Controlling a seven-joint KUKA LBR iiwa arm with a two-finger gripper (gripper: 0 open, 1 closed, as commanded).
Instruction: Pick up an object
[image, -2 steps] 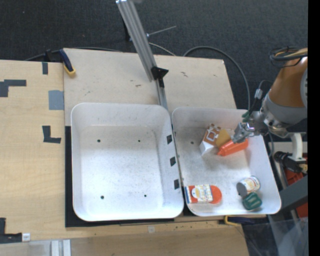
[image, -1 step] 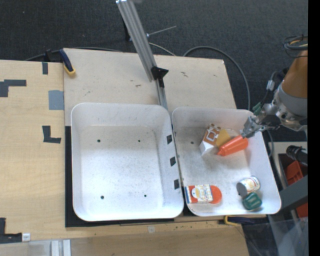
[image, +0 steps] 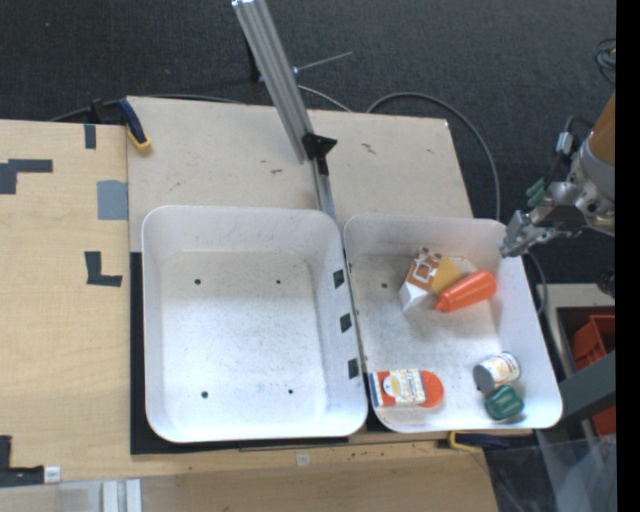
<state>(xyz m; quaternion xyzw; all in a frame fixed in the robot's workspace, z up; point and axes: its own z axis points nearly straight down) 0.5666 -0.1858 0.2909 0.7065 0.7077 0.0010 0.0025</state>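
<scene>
Currently the right bin (image: 520, 300) contains a carton (image: 422, 280), an orange carrot (image: 466, 291), a can (image: 496, 371) at 5 o'clock; hand (image: 520, 238) at 2 o'clock, finger state indeterminate.

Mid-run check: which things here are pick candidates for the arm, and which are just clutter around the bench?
Job items, all in the right bin:
- orange carrot
- white carton
- orange-labelled packet
- small can
- green object
- tool, above the bin's far right corner

Lying about:
- left bin
- yellow-handled clamp
- metal pole
- cable
</scene>
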